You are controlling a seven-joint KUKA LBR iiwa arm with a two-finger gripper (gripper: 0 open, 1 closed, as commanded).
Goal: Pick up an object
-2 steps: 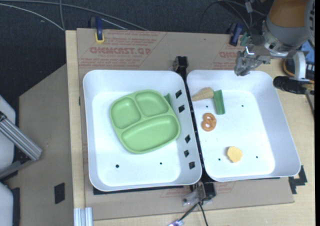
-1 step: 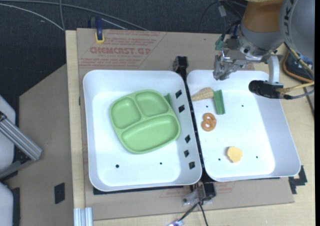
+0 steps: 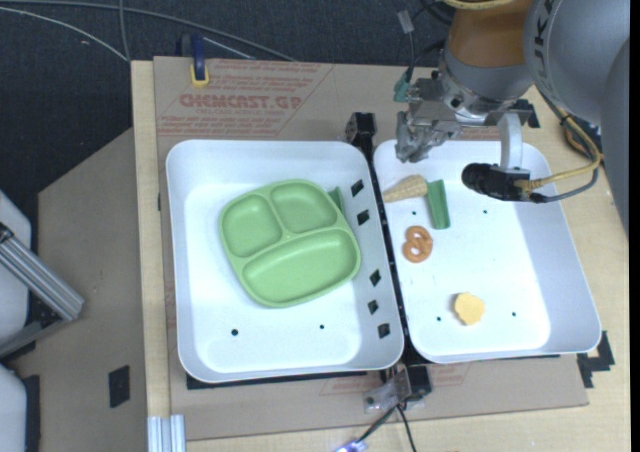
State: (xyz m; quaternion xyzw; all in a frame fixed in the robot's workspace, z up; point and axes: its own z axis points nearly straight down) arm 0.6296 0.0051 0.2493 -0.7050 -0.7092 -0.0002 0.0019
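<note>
We are looking at the gripper (image 3: 413, 145) hanging over the far left corner of the right bin (image 3: 545, 280), and we cannot tell how its jaws are standing. Below it are lying a tan cone (image 3: 404, 188), a green stick (image 3: 438, 204), a pretzel (image 3: 417, 244) and a yellow chunk (image 3: 468, 308); a green divided plate (image 3: 289, 242) is sitting in the left bin (image 3: 200, 290).

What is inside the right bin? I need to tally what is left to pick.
The right bin holds a tan cone, a green stick, an orange pretzel and a yellow chunk. The arm covers its far edge.
</note>
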